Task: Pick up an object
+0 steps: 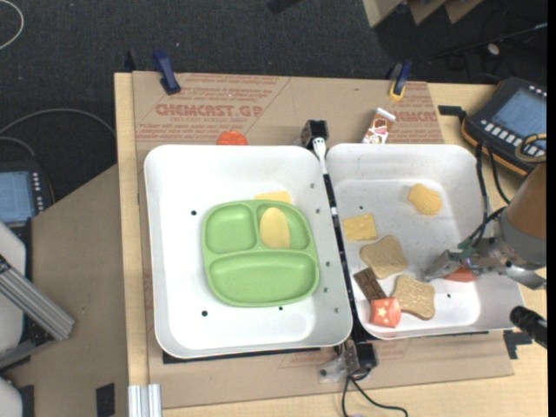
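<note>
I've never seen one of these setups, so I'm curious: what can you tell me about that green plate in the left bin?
The green plate is a rounded, plastic-looking tray lying flat near the middle of the left white bin. Ridges split it into three compartments: two small ones at the top, one wide one below. A pale yellow oval piece lies in the top right compartment. A yellow slab pokes out behind its far edge.

Single fixed camera above desk [261, 102], looking down at slant, mid-distance; both bins in frame, arm at right.

Glossy green plastic plate [259, 276]; smooth white plastic bins [165, 233].
</note>
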`<action>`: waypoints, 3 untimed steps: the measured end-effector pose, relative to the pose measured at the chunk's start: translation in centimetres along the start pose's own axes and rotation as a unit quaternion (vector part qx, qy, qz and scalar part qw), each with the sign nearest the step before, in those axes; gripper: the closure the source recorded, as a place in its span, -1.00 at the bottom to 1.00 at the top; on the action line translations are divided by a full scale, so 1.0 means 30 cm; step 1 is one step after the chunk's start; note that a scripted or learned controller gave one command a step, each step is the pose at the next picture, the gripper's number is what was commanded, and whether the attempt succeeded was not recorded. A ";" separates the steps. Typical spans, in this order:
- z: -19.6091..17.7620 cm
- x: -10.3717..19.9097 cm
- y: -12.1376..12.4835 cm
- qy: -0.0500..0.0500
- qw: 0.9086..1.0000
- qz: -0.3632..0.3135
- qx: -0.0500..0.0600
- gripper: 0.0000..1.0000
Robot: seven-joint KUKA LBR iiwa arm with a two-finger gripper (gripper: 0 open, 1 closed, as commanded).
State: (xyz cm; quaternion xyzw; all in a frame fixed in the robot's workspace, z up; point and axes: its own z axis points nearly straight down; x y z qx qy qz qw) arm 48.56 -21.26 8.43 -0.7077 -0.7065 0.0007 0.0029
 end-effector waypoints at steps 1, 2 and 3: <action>-0.038 -0.005 0.009 -0.002 1.000 0.000 -0.004 1.00; -0.275 0.151 0.237 -0.002 1.000 -0.005 -0.009 1.00; -0.391 0.479 0.327 0.000 1.000 -0.007 -0.007 1.00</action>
